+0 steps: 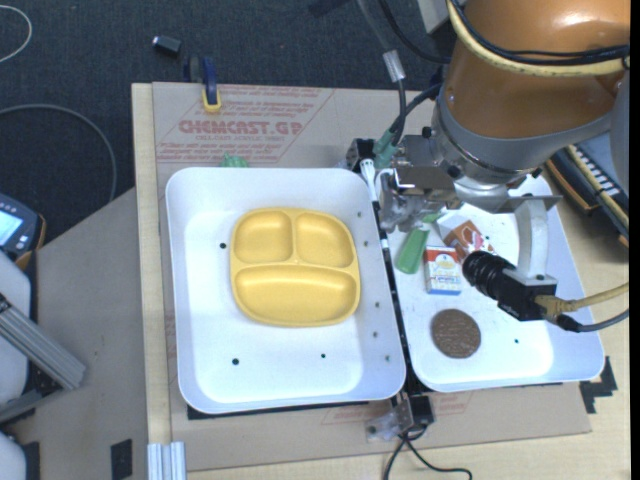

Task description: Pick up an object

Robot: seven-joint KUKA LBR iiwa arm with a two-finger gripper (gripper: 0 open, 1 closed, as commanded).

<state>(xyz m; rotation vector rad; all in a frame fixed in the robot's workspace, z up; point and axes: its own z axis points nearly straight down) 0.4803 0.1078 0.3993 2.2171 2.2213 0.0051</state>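
While the pincer (408, 208) hangs low over the far left corner of the right bin (560, 358), close against the wall shared with the left bin (200, 268), no object is seen in its grasp. Whether it is spread or pressed together cannot be told, since the wrist and its fittings cover it from above.

A green piece (411, 251) is judged the likeliest thing to be picked. It lies in the right bin just on the near side of the pincer, hard by the shared wall. Its long axis runs roughly from far to near, tilted a little to the right at its far end. For a grasp across its narrow width, a short move toward the near side would be called for, with the closing direction set left to right.

Just to the right of the green piece a small carton (444, 271) is seen, near enough that it could be caught or nudged by a descent. A red-and-white packet (468, 236) lies beyond the carton, on its far right, and a brown disc (456, 333) rests nearer the viewer, apart from the others. In the left bin a yellow divided plate (296, 266) is set, well away from the pincer. Both bins are carried on the bench (260, 138).
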